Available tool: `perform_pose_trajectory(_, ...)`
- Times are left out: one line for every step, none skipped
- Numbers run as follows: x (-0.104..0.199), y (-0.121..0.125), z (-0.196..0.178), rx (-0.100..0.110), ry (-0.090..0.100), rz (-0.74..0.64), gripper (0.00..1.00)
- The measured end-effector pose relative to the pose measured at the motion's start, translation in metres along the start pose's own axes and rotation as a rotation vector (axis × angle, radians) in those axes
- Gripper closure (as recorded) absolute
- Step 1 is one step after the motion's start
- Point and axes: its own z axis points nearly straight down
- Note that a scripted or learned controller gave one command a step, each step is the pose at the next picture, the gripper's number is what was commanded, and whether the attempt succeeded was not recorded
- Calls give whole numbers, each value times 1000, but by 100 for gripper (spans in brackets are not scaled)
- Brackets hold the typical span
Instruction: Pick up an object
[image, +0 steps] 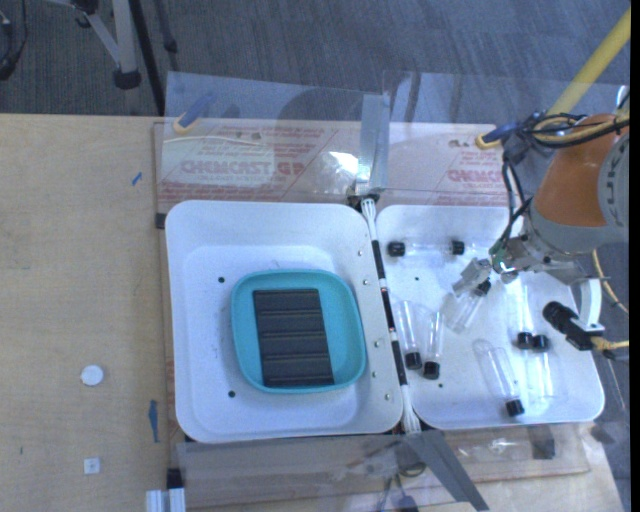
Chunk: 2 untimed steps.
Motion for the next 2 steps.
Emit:
perform_pose_trajectory(31, -12, 6, -2, 1, -17, 0)
perform_pose_trajectory(75, -10, 4, -7, -6, -57, 0)
